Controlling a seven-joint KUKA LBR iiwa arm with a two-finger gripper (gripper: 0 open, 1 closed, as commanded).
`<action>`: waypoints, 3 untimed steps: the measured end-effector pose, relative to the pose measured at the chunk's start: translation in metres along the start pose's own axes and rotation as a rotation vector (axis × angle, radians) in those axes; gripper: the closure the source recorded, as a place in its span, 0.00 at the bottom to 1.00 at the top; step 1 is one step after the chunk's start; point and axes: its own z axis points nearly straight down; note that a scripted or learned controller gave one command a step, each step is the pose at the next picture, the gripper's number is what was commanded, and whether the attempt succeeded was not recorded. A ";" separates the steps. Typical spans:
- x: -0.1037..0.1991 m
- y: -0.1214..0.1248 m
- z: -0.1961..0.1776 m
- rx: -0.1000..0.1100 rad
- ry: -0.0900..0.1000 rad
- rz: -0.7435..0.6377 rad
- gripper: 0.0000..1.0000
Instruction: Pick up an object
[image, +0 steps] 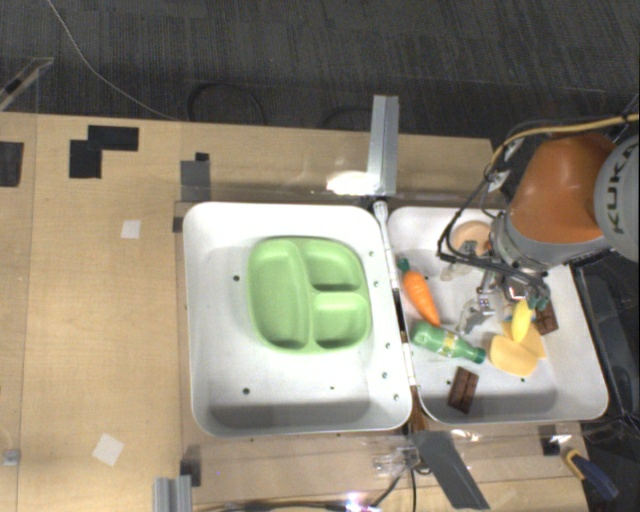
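The right bin (580, 395) holds several small items. An orange carrot (420, 293) lies near its left wall, with a green bottle (443, 342) lying on its side just below. A yellow banana-like piece (521, 321) and a yellow wedge (515, 356) sit to the right, and a brown block (461, 388) rests near the front. My gripper (479, 310) hangs low over the bin floor between the carrot and the yellow piece, just above the bottle's right end. Nothing is visibly held in it.
A green divided plate (307, 292) lies in the left bin (215, 400). A tan ring-shaped item (467, 236) sits at the back of the right bin, partly under the wrist. A small brown piece (545, 322) lies beside the yellow piece.
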 end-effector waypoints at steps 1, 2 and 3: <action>0.026 -0.016 0.017 0.000 -0.001 0.034 0.00; 0.087 0.008 0.015 0.002 -0.003 -0.021 0.00; 0.092 0.034 0.015 0.005 -0.008 0.003 0.00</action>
